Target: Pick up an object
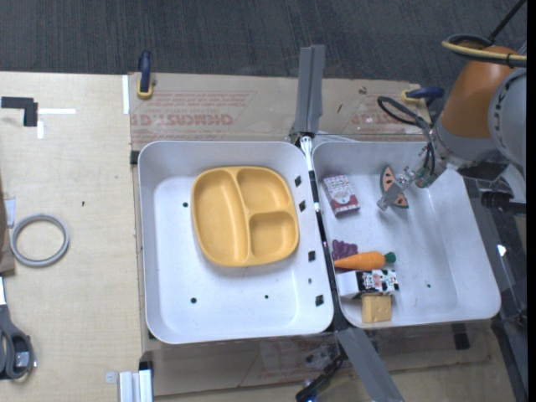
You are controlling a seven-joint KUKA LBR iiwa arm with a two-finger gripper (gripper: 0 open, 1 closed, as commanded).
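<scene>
My gripper [394,193] reaches in from the right and sits low in the upper middle of the right bin [469,249]. It is right at a toy watermelon slice [391,175] and covers part of it. A small red-and-white carton [340,195] lies just left of it. Lower in the same bin are a purple grape bunch [343,248], an orange carrot [360,260], a black-and-white patterned box [379,282] and a tan block [377,308].
A yellow divided plate [245,215] fills the upper half of the left bin [167,300]. A grey divider bar [311,90] runs between the bins. A tape ring [37,239] and scissors [15,352] lie on the bench at the left.
</scene>
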